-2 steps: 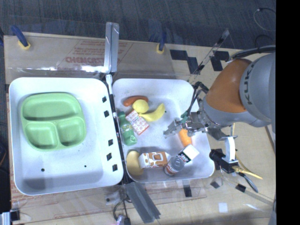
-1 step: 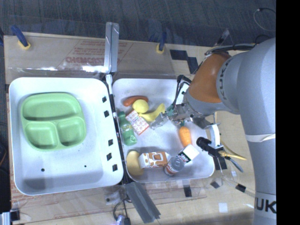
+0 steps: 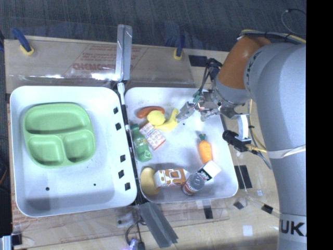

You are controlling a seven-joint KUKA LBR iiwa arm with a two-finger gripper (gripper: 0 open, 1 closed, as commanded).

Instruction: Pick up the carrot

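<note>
While claw (image 3: 196, 108) hovers, carrot (image 3: 205, 150) below, apart

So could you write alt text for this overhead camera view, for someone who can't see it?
A grey robot arm's gripper hovers over the right bin, above and left of an orange carrot lying free on the bin floor. Around the carrot lie a banana, a sausage, a green bottle, a can and small cartons. The left bin holds a green divided tray.
</note>
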